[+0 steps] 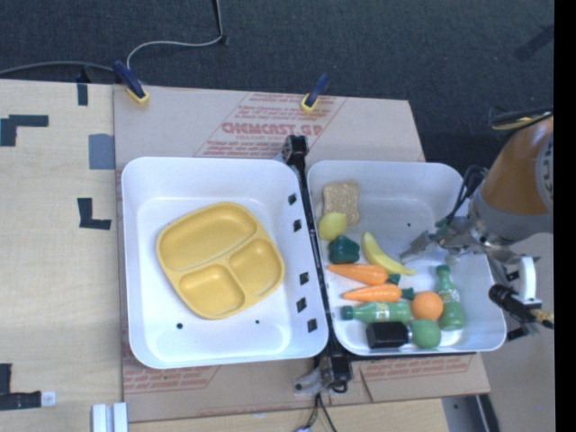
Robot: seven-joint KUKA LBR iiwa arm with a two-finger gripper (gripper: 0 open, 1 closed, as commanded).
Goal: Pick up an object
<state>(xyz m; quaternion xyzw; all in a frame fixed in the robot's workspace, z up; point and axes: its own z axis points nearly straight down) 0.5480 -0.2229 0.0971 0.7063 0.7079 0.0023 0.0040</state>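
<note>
Crowded lower half, open upper right in the right bin (pixel 450 176).

From my remote seat I see toy food packed along the near wall: carrots (pixel 364 283), banana (pixel 385 256), green bottles (pixel 378 312), orange (pixel 427 306). Bare floor lies right of the cracker (pixel 341 201). In the left bin (pixel 144 241), the yellow tray (pixel 220 257) covers the middle.

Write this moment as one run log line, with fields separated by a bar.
gripper: open, over right bin, holding nothing | nearest: banana | left bin: yellow tray | pick: not yet done
</note>
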